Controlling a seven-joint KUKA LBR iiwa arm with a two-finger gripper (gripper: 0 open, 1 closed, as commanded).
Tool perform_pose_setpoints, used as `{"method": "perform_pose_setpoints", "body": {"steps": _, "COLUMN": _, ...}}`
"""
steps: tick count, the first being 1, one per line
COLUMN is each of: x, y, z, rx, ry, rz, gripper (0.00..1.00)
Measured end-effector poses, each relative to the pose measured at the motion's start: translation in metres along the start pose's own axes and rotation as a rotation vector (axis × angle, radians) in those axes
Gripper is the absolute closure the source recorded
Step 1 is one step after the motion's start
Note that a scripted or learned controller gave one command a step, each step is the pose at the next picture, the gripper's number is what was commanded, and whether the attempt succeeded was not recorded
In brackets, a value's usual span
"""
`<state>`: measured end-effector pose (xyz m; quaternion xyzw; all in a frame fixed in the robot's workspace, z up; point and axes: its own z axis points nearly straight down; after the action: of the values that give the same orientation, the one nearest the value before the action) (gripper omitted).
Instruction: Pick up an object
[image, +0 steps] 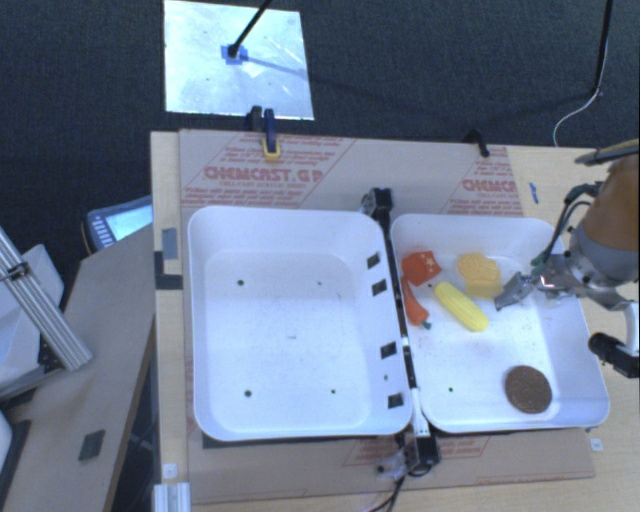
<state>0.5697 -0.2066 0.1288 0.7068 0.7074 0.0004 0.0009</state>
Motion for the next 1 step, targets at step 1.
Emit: {"method": "perform_pose_setpoints", "body": {"steps": 1, "x": 0.0000, "y": 0.0000, "z": 0.0000, "rx": 0.000, "ry": 0.000, "rz": 0.000, "gripper": 0.00}}
